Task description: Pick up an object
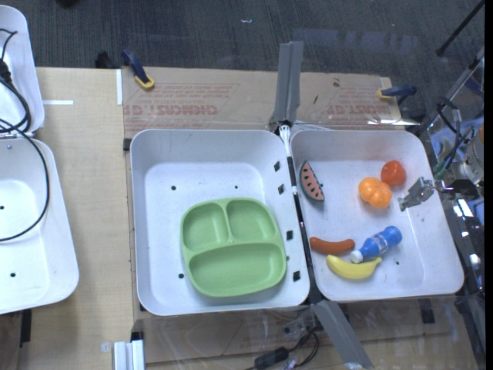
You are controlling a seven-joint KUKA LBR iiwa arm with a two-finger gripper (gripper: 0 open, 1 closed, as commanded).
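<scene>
The right bin [431,276] holds several toy foods. A watermelon slice [311,182] lies near its left wall, with an orange fruit [375,192] and a red fruit [393,173] further right. A brown sausage [332,245], a yellow banana [353,267] and a blue bottle [380,243] lie close together near the front. My gripper [416,193] hovers over the bin's right side, just right of the orange fruit and apart from it. It is open, with nothing between its fingers.
The left bin [154,206] holds a green divided plate [231,247]. A grey divider post [289,83] rises behind where the two bins meet. White equipment with black cables [23,206] stands at the far left. Blue-and-yellow clamps [137,69] sit on the cardboard behind the bins.
</scene>
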